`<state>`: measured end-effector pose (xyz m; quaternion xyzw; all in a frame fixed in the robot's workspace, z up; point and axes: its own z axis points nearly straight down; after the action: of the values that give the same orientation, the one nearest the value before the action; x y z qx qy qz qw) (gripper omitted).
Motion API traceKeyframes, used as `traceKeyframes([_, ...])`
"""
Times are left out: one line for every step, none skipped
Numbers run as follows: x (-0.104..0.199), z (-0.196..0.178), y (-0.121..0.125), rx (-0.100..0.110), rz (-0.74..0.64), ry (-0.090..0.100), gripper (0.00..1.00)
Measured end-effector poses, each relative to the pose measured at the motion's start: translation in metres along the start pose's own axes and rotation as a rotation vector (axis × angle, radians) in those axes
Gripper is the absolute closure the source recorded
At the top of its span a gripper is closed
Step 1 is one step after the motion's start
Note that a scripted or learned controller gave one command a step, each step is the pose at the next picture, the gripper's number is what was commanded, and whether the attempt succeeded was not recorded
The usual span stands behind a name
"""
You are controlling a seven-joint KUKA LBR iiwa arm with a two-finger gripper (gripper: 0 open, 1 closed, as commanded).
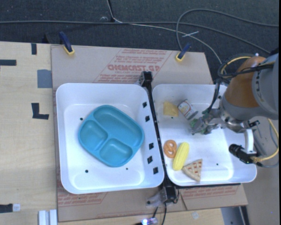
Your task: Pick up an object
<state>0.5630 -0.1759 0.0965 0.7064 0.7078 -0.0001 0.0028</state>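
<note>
The right bin (225, 149) holds a pale yellow cheese-like chunk (170, 108), a small silver can (185, 108), an orange pretzel (169, 147), a yellow corn cob (180, 155) and a pizza slice (194, 169). My gripper (199, 125) reaches in from the right and hangs low over the bin's middle, just right of and below the can. Nothing shows between its fingers, and their spread is too small and dark to read.
The left bin (65, 139) holds a blue divided plate (111, 135). A black divider with clips (151, 125) runs between the bins. Cables (196, 36) loop above the right bin. The arm's orange band (241, 86) sits over the bin's right rim.
</note>
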Motion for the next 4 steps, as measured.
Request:
traceKeyframes([0.001,-0.042,0.003,0.002,0.001,0.003,1.0])
traceKeyframes([0.001,-0.085,0.006,0.001,0.001,0.003,1.0])
traceKeyframes([0.002,-0.129,0.014,0.0,0.0,0.003,1.0])
traceKeyframes([0.046,-0.13,0.003,0.005,-0.003,0.005,1.0])
